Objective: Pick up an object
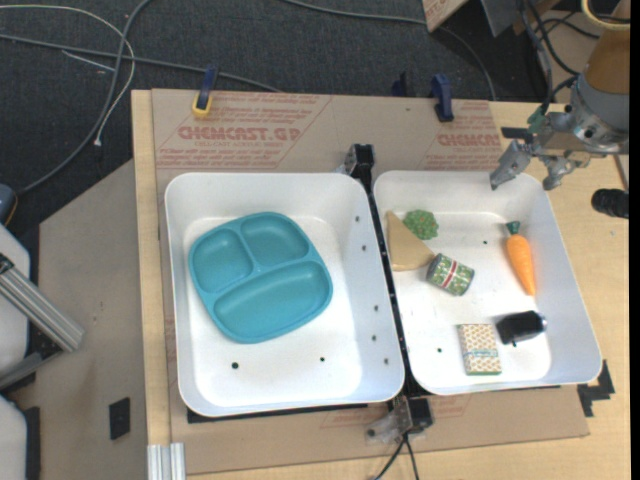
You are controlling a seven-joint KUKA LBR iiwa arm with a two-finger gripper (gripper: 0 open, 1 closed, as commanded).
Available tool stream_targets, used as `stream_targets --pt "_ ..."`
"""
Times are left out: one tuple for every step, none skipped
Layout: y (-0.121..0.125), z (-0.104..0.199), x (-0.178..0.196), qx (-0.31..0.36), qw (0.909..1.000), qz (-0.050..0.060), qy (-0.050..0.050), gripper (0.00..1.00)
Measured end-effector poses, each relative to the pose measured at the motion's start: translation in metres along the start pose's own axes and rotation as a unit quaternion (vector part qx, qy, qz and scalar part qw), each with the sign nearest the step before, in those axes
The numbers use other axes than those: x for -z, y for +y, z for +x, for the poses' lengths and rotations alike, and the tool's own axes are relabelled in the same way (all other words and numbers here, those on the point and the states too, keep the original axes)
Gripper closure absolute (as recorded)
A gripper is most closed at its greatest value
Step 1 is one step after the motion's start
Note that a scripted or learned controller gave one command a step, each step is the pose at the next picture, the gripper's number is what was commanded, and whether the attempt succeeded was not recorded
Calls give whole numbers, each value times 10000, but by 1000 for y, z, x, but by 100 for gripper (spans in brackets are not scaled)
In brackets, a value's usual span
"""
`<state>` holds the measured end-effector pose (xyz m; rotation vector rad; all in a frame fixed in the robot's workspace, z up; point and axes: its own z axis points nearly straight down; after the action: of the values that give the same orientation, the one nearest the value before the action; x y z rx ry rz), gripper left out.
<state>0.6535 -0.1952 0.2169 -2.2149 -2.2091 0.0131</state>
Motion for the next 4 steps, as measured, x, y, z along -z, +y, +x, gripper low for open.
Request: stream_targets --pt "3 1 10 15 10000 -73 -15 0" --pt "2 -1 -32 14 10000 -54 -10 0" --pt "0 0 -95 15 10000 -44 -7 0" --pt "1 2 -133 25 10000 -65 7 0"
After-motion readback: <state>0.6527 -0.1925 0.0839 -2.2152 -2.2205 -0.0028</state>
